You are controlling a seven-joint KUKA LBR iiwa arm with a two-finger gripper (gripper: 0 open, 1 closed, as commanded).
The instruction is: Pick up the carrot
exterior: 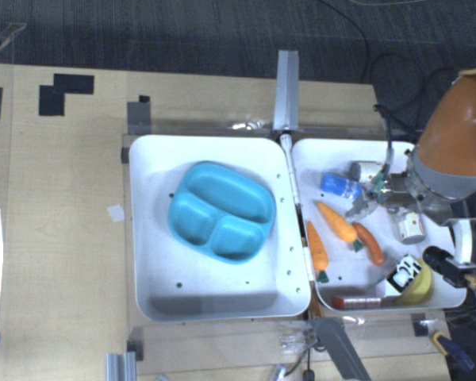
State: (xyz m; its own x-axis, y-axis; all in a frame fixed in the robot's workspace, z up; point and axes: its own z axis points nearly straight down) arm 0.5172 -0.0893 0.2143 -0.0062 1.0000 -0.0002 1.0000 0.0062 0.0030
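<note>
We see the pincer (365, 201) hovering in the right bin (460, 302), at one o'clock from the carrot (336, 221) lying there, and we cannot tell its state.

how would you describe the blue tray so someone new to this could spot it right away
Start at the two white bins side by side and take the left bin, the one away from the arm. The blue tray lies near its middle, a rounded plastic dish split into three compartments. The clutter, carrots included, lies in the other bin.
</note>
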